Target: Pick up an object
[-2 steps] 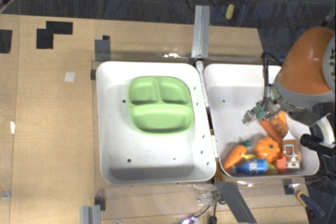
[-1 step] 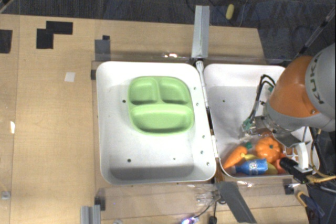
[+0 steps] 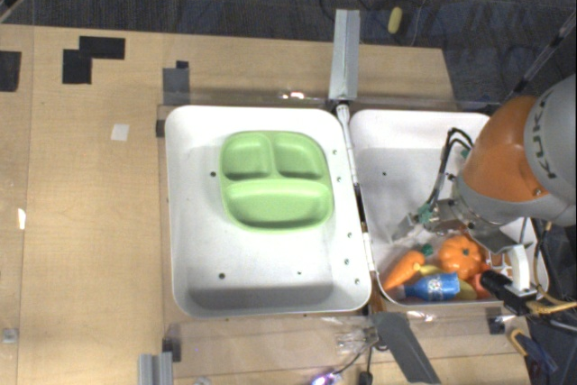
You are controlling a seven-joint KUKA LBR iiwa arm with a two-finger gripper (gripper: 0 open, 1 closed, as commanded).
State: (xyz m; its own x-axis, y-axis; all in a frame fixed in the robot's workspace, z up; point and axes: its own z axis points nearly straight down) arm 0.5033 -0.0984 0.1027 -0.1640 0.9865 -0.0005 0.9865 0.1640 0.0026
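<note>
Two white bins sit side by side on the wooden bench: the left bin (image 3: 194, 194) carries one green plate (image 3: 275, 178) with three compartments, and the right bin (image 3: 397, 149) holds a small heap of toy food in its near corner. In that heap one carrot (image 3: 403, 267), one orange pumpkin (image 3: 458, 254) with a green stem and one blue bottle (image 3: 433, 287) can be counted; some red and yellow pieces poke out around them, too jumbled to count. The bottle has a pale label, but its writing is too small to read. On the grey arm (image 3: 550, 149), at the frame's right edge, part of a dark letter shows, too cut off to read as a word. The gripper (image 3: 431, 216) hangs low over the right bin, just above and left of the pumpkin, with the carrot just below it toward the near wall. Whether it is open or closed cannot be told; nothing is seen held in it.
</note>
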